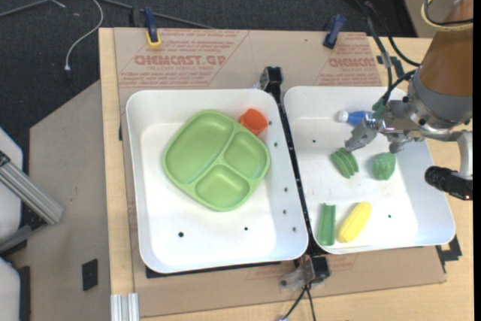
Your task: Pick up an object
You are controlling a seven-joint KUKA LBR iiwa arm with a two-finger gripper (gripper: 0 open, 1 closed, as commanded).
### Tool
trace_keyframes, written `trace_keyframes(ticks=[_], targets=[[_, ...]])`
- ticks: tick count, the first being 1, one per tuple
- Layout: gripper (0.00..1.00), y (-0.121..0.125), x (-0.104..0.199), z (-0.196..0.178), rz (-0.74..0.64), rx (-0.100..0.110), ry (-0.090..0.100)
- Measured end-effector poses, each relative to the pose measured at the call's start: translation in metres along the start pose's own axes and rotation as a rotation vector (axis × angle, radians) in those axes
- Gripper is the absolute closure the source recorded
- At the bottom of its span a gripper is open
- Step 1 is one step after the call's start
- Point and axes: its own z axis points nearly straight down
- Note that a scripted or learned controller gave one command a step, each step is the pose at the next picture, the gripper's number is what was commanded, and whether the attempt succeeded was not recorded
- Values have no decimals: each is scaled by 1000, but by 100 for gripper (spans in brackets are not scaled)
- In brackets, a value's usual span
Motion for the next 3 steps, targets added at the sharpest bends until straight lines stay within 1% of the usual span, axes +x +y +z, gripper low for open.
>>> trace_keyframes(ticks=[1, 2, 3], targets=[[0, -2, 5, 43, 1, 5, 1], [0, -6, 6, 106, 1, 6, 1], [0, -6, 7, 158, 3, 2, 1]])
